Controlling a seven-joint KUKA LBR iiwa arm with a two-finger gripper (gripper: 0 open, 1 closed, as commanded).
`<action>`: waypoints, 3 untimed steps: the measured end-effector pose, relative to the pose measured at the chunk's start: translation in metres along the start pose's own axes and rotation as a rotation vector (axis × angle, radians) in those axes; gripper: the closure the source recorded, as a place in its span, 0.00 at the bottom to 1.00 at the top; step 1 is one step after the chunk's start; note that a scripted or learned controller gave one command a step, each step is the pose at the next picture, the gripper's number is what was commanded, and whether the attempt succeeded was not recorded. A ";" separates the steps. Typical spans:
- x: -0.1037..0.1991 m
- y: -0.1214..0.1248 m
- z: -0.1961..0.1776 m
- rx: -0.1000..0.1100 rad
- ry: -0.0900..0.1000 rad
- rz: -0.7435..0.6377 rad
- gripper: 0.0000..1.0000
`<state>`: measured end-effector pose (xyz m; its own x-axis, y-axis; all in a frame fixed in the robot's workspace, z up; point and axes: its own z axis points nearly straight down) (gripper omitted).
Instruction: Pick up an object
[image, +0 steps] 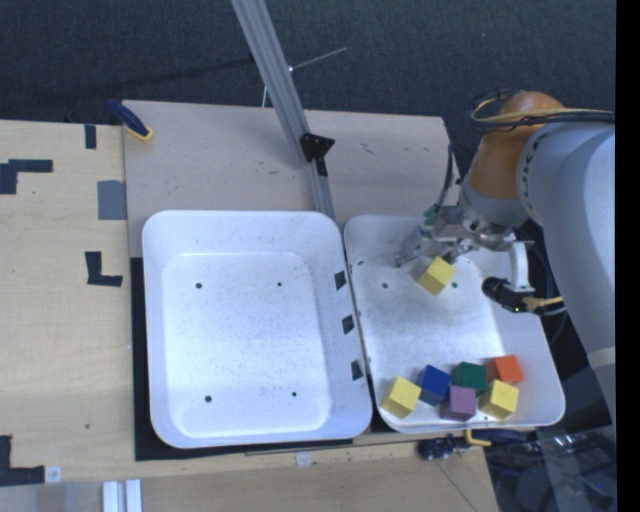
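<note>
Yellow cube (435, 276) sits at about 12 o'clock in the right bin (400, 330), tilted on an edge, not flat, directly under the gripper (433, 254). Fingers appear to bracket its upper corner, so the jaws read as clamped on this cube, though the contact faces are small and partly hidden by the wrist. The tilt suggests a corner grip, not a square one; judged risk: cube pivots out on further lift. The arm (560, 200) enters from 3 o'clock, orange band (505, 150) above the wrist. Remaining blocks cluster at 5 o'clock of the same bin: second yellow cube (402, 396), blue (434, 383), green (468, 376), purple (461, 401), orange (507, 369), and another yellow (501, 399), packed touching, which likely explains choosing the isolated cube. The left bin (160, 300) lies at 9 o'clock.
</note>
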<state>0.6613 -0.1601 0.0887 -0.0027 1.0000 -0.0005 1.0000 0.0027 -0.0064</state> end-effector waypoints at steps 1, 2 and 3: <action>0.001 0.002 -0.013 -0.004 -0.001 -0.002 1.00; 0.002 0.007 -0.076 -0.012 -0.001 0.001 1.00; 0.002 0.008 -0.123 -0.011 -0.001 0.001 1.00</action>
<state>0.6700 -0.1577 0.2120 -0.0017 1.0000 -0.0010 1.0000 0.0017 0.0050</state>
